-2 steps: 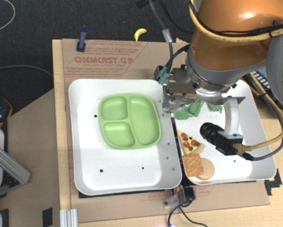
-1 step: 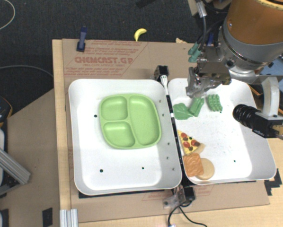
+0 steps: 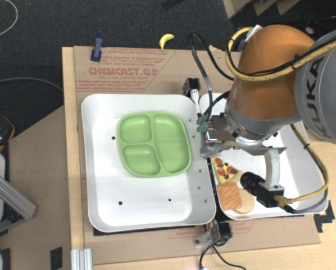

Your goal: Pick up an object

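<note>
Camera view: left bin [image 3: 100, 179], smooth white, holds a glossy green plastic plate [image 3: 155, 144] with three compartments and rounded corners, lying flat. The arm covers most of the right bin [image 3: 303, 151]. A toy pizza slice [image 3: 224, 171] lies at that bin's left edge. Beside it, a wavy orange piece [image 3: 230, 194] lies on a tan disc [image 3: 245, 207], partly hidden. The end effector [image 3: 224, 136] sits under the orange wrist near the pizza slice. Released or clenched: can't tell.

Dark grey carpeted floor [image 3: 39, 38] surrounds the bench [image 3: 128, 80] (topped with printed brown cardboard); a thin white cable [image 3: 15, 10] loops across it.
</note>
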You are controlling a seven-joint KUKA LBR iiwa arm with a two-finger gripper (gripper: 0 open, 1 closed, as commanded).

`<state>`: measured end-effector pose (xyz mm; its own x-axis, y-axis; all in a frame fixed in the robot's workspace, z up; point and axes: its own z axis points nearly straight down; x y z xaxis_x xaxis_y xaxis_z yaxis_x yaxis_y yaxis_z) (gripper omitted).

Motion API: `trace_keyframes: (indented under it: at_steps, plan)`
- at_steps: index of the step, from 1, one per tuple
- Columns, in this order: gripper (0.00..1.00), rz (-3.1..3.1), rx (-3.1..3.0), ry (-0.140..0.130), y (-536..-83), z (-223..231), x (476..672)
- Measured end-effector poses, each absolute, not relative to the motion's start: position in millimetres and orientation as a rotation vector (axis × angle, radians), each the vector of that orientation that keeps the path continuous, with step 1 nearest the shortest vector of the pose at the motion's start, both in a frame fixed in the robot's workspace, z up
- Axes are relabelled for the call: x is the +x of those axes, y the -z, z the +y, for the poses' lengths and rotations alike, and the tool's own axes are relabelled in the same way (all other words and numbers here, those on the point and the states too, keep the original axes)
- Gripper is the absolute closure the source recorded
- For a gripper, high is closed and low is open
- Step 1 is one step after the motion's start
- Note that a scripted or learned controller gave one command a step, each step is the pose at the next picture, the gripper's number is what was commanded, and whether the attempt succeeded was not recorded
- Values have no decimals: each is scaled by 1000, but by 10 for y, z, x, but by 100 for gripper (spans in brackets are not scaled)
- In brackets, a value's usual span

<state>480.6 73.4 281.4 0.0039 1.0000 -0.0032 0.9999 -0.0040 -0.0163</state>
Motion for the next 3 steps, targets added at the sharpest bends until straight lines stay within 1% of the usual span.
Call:
trace_keyframes:
  at_steps: [1, 2, 3]
  plan:
    - [100, -2225, -2239, 21, -4314, 140, 5054]
    - [100, -2214, -2222, -8, -3674, -20, 4839]
    - [100, -2230, -2219, 10, -4243, 414, 4797]
